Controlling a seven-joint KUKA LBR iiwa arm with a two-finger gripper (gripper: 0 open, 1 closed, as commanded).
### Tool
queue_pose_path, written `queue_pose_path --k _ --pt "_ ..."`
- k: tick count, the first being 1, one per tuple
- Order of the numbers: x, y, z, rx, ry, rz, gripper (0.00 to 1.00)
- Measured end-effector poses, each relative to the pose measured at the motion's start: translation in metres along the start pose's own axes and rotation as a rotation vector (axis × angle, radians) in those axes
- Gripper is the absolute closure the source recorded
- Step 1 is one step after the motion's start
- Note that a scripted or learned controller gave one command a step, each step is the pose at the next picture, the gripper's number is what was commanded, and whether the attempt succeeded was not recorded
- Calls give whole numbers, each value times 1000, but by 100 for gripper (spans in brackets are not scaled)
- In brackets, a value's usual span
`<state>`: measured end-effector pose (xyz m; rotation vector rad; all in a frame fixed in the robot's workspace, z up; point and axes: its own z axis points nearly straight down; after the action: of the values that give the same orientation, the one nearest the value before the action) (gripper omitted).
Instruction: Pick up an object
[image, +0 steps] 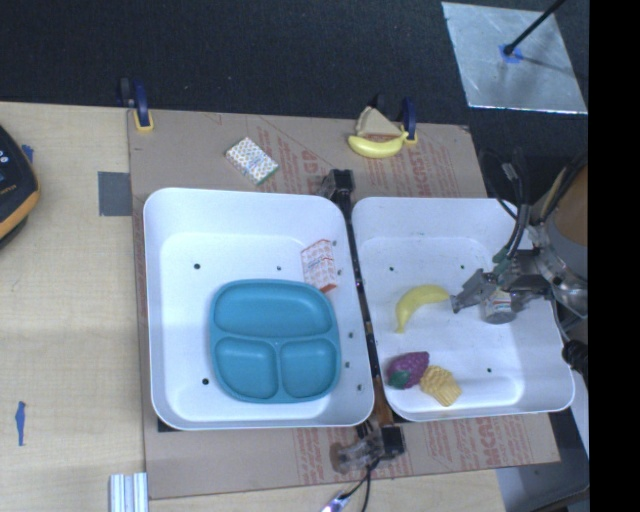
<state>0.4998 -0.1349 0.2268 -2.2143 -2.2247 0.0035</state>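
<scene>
Grey metal pincer, black cables

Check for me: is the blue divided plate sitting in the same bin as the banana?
No, the blue divided plate lies in the left bin, while the banana lies in the right bin.

Blue tray; yellow banana; purple-green fruit; yellow corn; red-white carton; white bins.

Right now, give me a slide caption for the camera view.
End effector poised beside a yellow banana in the right bin; blue divided tray in the left.
</scene>
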Motion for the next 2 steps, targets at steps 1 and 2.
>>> queue_pose_path --k 1,2 --pt "38 63 53 0 -2 -1 0" --pt "37 71 136 2 -1 0 0"
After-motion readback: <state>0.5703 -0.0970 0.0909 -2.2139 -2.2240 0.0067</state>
